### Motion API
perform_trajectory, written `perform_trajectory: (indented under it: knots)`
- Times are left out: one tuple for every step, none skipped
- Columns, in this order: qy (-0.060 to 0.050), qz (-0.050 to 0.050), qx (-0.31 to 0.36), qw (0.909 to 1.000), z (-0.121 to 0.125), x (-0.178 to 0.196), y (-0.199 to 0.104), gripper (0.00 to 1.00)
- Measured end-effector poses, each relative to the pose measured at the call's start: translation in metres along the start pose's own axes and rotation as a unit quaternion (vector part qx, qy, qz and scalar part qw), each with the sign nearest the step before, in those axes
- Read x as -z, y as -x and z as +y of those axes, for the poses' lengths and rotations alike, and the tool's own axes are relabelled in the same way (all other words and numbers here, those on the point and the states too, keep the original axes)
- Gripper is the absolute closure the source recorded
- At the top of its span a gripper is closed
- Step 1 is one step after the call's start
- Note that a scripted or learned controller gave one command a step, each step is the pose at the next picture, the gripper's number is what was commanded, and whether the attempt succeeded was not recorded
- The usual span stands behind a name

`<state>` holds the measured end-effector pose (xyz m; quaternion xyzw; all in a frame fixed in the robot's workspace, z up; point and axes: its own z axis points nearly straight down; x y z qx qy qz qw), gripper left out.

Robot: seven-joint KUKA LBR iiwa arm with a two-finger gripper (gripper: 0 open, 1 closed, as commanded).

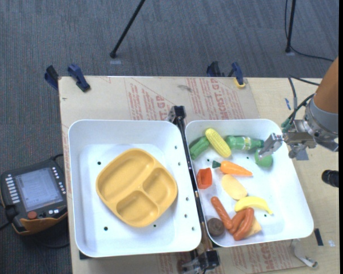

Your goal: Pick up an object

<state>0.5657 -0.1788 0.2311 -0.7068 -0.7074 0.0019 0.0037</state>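
The right white bin [291, 181] holds several toy foods: a corn cob [217, 142], a green cucumber [199, 147], a green vegetable [243, 142], a carrot [235, 168], a red pepper piece [204, 178], a pale potato [234, 187], a banana [255, 203], a sausage [220, 209] and a hot dog [246, 223]. My gripper [284, 148] hovers over that bin's upper right corner, open, with nothing between its fingers. Its left finger [270, 144] is just above a small green round piece [264, 160].
The left bin [80, 153] holds a yellow divided plate [137, 185]. A teach pendant [31, 196] lies on the floor left of the bench. Blue clamps [77, 76] grip the bench's far edge, and tripod legs [128, 24] stand behind it.
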Motion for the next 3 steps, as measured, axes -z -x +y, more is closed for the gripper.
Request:
perform_trajectory:
  knots:
    - [0.0, 0.0, -0.013, 0.9999, 0.015, -0.147, -0.046, 0.0]
    - [-0.004, 0.001, -0.014, 0.9999, 0.014, -0.141, -0.046, 1.0]
    - [0.0, -0.001, -0.064, 0.9979, 0.0, 0.02, -0.095, 1.0]
